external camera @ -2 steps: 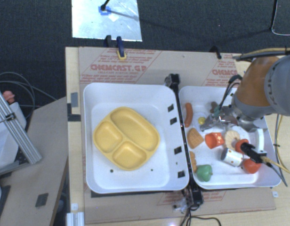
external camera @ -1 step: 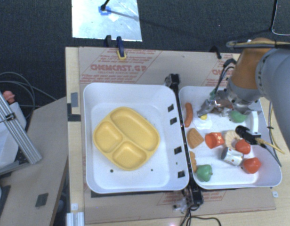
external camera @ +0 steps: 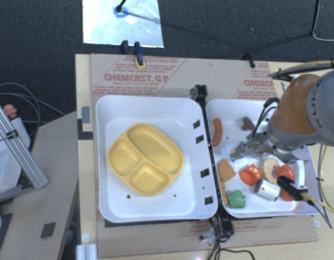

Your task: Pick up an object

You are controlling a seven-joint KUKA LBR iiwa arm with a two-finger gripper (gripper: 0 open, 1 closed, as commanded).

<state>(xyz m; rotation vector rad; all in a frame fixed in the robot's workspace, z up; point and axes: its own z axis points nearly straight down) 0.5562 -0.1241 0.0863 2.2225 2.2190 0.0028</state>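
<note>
Reaching in from the right, the grey arm (external camera: 308,112) with its orange band is hanging over the right bin (external camera: 224,110), while the left bin (external camera: 118,110) is holding a yellow divided plate (external camera: 145,158). Lower down, the gripper (external camera: 244,148) is hovering among the toy food, and whether it is released or clenched I cannot tell. Lying in the right bin are an orange sausage (external camera: 217,131), a tan bread slice (external camera: 226,170), a red tomato (external camera: 250,174) and a green pepper (external camera: 236,199), apart from the gripper.
</note>
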